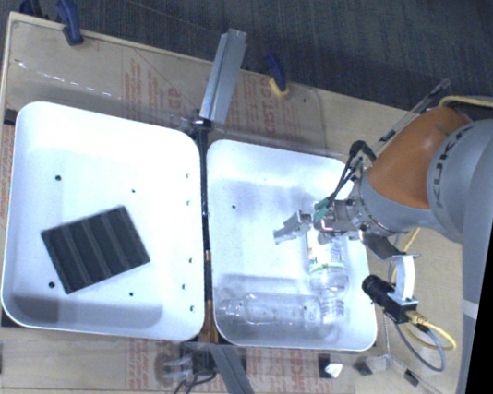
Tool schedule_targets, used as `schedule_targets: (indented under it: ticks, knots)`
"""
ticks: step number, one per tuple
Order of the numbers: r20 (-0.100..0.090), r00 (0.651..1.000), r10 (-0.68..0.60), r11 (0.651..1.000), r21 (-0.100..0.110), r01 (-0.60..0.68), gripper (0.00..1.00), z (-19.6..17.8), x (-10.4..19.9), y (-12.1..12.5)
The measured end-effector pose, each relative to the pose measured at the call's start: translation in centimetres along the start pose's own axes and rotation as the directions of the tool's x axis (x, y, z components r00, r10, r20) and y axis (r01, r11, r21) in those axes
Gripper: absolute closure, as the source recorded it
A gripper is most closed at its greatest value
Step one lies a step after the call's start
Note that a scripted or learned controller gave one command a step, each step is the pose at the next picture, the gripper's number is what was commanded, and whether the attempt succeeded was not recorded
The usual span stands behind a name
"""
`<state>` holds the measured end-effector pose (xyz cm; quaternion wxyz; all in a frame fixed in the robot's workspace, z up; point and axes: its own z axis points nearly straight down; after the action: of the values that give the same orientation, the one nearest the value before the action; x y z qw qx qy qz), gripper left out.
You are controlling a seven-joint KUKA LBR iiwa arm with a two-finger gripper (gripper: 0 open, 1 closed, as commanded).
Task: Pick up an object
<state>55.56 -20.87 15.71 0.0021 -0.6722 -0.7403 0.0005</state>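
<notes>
In the right bin (pixel 231 175) | gripper (pixel 309 225) hovers low, grip state cannot be told | upright-lying clear bottle (pixel 331 276) just below-right, long axis toward the near wall | second clear bottle (pixel 270 309) crosswise | left bin (pixel 43 125): dark ribbed panel (pixel 95 247).

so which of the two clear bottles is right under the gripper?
The upright-running bottle directly below the gripper; the other bottle lies crosswise along the right bin's front wall.

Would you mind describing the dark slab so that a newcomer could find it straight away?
Start at the left bin of the two white ones side by side. The dark slab lies flat on its floor, turned at a slant, towards the near-left corner. It is black, ridged and opaque, unlike the clear plastic bottles in the right bin.
</notes>
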Motion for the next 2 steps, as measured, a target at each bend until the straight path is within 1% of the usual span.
schedule_targets:
  ticks: [1,2]
  knots:
    - [0.0,1.0,0.0,1.0,0.0,0.0,0.0,0.0,0.0,0.0]
    - [0.001,0.997,0.079,0.997,0.0,-0.079,0.0,2.0,0.4,-4.9]
